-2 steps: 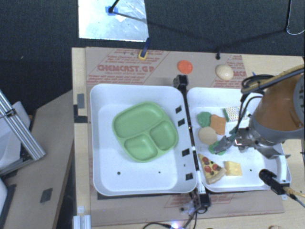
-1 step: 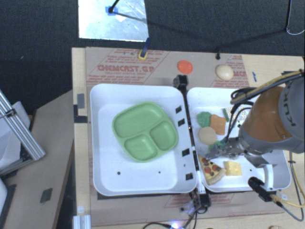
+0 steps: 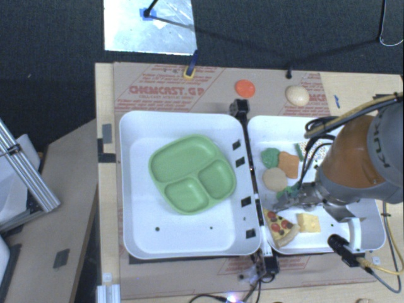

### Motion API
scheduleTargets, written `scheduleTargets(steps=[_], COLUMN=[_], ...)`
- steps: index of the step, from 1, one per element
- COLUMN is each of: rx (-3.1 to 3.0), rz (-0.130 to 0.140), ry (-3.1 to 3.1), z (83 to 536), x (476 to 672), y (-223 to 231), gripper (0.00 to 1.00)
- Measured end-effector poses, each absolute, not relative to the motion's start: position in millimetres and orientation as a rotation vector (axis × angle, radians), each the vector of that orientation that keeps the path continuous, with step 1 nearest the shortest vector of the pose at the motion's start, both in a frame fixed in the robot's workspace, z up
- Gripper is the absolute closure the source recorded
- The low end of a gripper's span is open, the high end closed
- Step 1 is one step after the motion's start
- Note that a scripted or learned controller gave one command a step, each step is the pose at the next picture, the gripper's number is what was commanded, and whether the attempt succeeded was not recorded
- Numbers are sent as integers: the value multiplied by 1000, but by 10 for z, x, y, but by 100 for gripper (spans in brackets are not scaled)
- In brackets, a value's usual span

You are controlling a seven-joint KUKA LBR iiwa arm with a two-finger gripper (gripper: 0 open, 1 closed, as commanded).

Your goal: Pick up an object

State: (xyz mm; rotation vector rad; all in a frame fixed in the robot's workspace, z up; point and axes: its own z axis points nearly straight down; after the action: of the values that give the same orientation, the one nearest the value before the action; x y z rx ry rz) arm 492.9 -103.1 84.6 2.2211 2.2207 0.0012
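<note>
The right bin (image 3: 281, 126) holds several toy foods: a green piece (image 3: 270, 157), an orange piece (image 3: 290, 164), a round beige piece (image 3: 274, 180), a pizza slice (image 3: 282, 226) and a yellow cheese block (image 3: 308, 223). My gripper (image 3: 285, 199) hangs low over this bin, just below the beige piece and above the pizza slice. The arm's orange band (image 3: 353, 156) and grey wrist cover the bin's right half. I see nothing held.
The left bin (image 3: 136, 232) holds a green divided plate (image 3: 192, 173). On the cardboard behind the bins lie an orange disc (image 3: 244, 89) and a beige ball (image 3: 297, 95). A black divider (image 3: 249, 169) runs between the bins. Cables trail at the front right.
</note>
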Motion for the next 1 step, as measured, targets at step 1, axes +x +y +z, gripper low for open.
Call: scheduleTargets(steps=[1], rx=[2219], rz=[4], ry=[2220], z=[953], x=[4936], y=[-1031], gripper=[100])
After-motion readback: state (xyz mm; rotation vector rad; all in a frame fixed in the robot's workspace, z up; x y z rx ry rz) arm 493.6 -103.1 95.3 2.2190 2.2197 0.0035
